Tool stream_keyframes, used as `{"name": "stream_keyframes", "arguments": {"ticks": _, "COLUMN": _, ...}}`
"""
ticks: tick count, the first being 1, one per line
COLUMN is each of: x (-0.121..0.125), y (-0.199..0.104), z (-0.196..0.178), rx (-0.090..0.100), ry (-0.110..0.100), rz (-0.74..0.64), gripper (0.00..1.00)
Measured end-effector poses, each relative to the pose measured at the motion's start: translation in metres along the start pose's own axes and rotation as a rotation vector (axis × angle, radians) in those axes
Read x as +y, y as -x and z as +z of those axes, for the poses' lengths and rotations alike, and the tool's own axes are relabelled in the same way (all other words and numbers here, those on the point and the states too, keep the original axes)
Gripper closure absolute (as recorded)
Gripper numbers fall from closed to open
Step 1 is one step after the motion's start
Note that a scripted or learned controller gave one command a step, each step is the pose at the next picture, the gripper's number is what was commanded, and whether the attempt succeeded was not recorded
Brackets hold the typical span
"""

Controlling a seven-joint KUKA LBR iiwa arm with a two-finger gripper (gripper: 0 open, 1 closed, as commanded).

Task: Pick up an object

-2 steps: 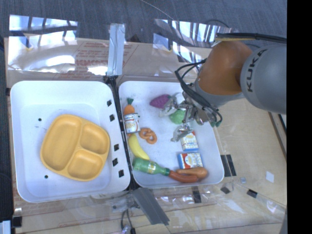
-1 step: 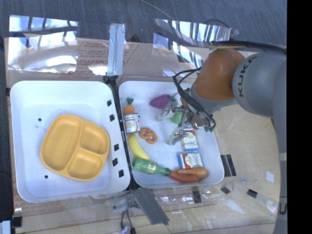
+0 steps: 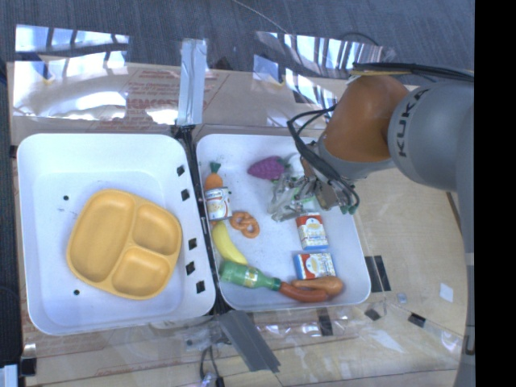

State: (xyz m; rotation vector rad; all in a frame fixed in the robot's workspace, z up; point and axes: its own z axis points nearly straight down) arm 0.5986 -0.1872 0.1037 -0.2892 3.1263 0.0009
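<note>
From my overhead camera, the silver two-finger gripper (image 3: 289, 200) sits low in the right white bin (image 3: 347, 216), just beside the purple plastic grape bunch (image 3: 268, 168) and above the small red-and-white can (image 3: 311, 232). Can't tell its state, honestly. The yellow divided plate (image 3: 122, 243) lies in the left white bin (image 3: 48, 168).

You can read "KUKA" in dark letters running up the grey arm (image 3: 427, 135), just beside its orange band. The cardboard (image 3: 145, 95) behind the bins carries faint reddish print, too blurred to read. Labels on the small cartons and can are illegible.
</note>
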Motion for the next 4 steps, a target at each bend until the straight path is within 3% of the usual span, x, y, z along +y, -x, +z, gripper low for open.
{"name": "stream_keyframes", "arguments": {"ticks": 1, "x": 0.0, "y": 0.0, "z": 0.0, "rx": 0.001, "ry": 0.0, "rz": 0.0, "gripper": 0.0}}
{"name": "stream_keyframes", "arguments": {"ticks": 2, "x": 0.016, "y": 0.018, "z": 0.011, "rx": -0.002, "ry": -0.001, "rz": 0.059, "gripper": 0.0}}
{"name": "stream_keyframes", "arguments": {"ticks": 3, "x": 0.016, "y": 0.02, "z": -0.001, "rx": -0.007, "ry": -0.003, "rz": 0.055, "gripper": 1.0}}
{"name": "stream_keyframes", "arguments": {"ticks": 4, "x": 0.084, "y": 0.038, "z": 0.011, "rx": 0.002, "ry": 0.0, "rz": 0.372, "gripper": 1.0}}
